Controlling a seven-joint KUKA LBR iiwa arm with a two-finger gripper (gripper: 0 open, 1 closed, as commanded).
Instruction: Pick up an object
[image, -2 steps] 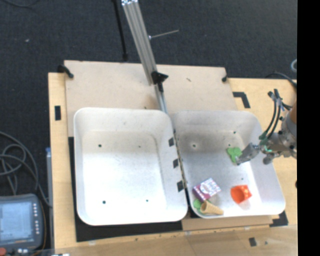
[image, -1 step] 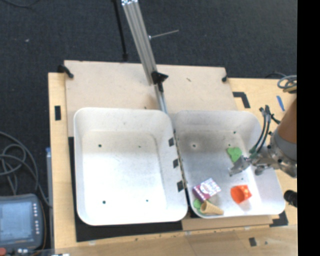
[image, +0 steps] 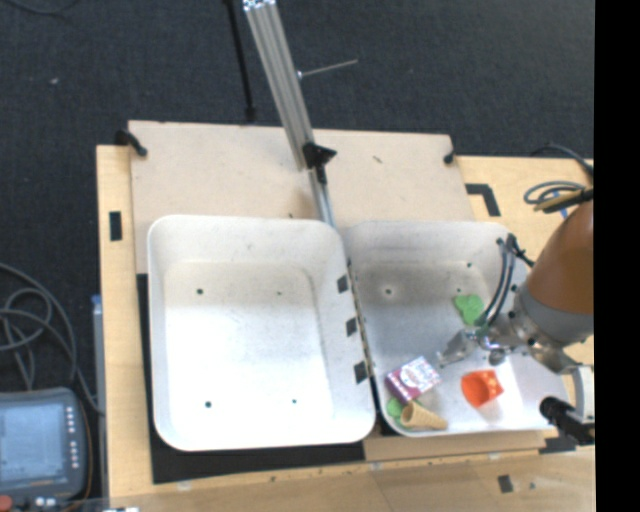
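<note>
Camera view: the gripper (image: 470, 347) sits low over the right bin (image: 420, 250), toward its right wall, arm reaching in from the right with the orange band above the wrist. Jaw opening: cannot tell; nothing is visibly held.

Objects, all in the right bin:
- green block (image: 468, 306), right side, just above the gripper, partly behind the cabling;
- orange cup (image: 482, 388), near the front right corner, just below the gripper;
- purple carton (image: 413, 378), by the front edge;
- tan cone (image: 423, 416), against the front rim, a small green piece (image: 395, 408) just left of it.

Left bin (image: 250, 235) alongside, touching the right bin.
</note>
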